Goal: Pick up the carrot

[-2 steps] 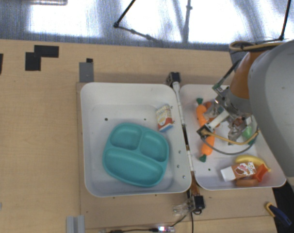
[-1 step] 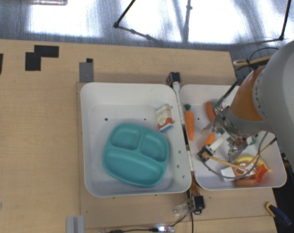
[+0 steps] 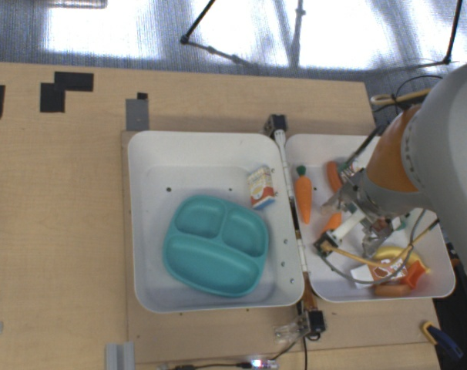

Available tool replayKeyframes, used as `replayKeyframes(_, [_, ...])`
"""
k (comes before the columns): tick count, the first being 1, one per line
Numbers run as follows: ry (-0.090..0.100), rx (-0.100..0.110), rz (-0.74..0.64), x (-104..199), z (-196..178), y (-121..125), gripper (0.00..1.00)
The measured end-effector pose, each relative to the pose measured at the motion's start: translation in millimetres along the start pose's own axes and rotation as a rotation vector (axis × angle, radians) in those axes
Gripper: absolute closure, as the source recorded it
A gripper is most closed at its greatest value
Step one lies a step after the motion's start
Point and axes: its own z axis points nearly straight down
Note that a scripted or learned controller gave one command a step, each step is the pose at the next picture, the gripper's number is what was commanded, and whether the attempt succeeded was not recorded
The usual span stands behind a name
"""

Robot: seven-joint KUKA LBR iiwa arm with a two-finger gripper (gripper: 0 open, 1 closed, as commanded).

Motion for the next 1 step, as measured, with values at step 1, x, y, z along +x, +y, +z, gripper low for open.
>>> replayKeyframes(1, [0.0,0.0,0.0,0.0,0.0,0.0,0.0])
